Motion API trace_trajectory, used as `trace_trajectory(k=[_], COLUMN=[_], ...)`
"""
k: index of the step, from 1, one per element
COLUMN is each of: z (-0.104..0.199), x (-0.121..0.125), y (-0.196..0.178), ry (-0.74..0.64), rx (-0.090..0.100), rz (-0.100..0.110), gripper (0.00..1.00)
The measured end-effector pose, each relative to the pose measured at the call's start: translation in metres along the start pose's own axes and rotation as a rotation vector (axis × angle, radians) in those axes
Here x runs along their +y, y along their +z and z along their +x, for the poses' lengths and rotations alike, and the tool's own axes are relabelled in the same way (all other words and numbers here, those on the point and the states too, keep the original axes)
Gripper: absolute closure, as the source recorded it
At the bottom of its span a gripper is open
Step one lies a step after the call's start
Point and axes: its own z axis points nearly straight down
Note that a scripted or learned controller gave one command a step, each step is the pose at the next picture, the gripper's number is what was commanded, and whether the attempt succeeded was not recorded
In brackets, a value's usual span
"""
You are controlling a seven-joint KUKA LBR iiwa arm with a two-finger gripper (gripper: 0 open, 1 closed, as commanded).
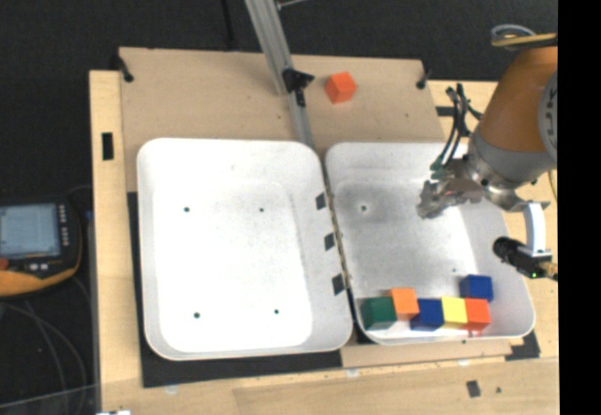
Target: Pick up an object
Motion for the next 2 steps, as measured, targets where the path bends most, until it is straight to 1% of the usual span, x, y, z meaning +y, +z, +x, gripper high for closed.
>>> trace_trajectory(k=[1, 2], z=[0.000, -0.039], x=[0.000, -0.028], y=[0.000, 0.048], ry=[-0.001, 0.009], rx=[-0.001, 0.002], rz=[0.001, 0.008], gripper=[0.00, 0.00])
